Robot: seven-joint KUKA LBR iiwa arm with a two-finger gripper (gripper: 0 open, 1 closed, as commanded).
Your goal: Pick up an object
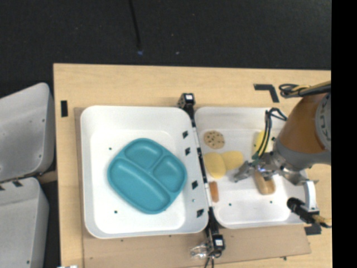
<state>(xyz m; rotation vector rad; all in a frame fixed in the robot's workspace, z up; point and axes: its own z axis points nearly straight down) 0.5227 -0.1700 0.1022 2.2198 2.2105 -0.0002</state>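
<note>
At right of centre in the frame, the gripper (251,172) hangs with fingers apart beside the yellow pieces (223,163); I'd centre over one piece before closing

The light wooden bench (139,82) carries two shallow white bins side by side — the left bin (95,166) and the right bin (245,214) — their inner edges touching along the middle.
</note>
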